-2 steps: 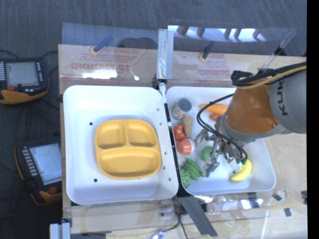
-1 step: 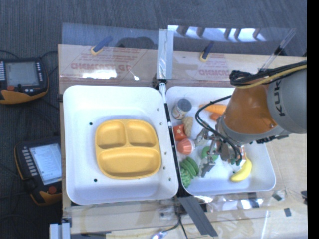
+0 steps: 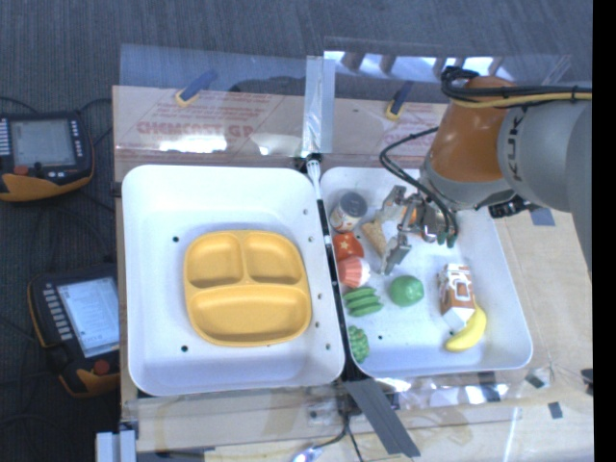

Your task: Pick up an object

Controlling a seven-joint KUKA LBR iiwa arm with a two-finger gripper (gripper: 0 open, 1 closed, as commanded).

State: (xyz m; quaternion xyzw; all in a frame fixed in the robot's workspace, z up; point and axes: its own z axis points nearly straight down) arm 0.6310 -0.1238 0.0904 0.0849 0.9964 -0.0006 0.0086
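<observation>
Gripper [image 3: 397, 227] hung over right bin [image 3: 500, 287], just above green ball [image 3: 406, 290].
Finger state can't be told; ball judged light, smooth, prob. slippery — best pinched across its middle.

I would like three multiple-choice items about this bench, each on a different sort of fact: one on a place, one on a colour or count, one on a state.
1. Where does the yellow divided tray lie?
A. in the left bin
B. in the right bin
C. on the floor

2. What colour is the round ball in the right bin?
A. blue
B. green
C. white

3. How does the banana stand to the gripper?
A. held between the jaws
B. lying on the bin floor, apart from the gripper
C. balanced on top of the arm

Answers:
1. A, the tray rests in the middle of the left bin.
2. B, the ball is plainly green, beside the green vegetable.
3. B, the banana lies near the right bin's near corner, while the gripper hovers farther up by the red items.
</observation>
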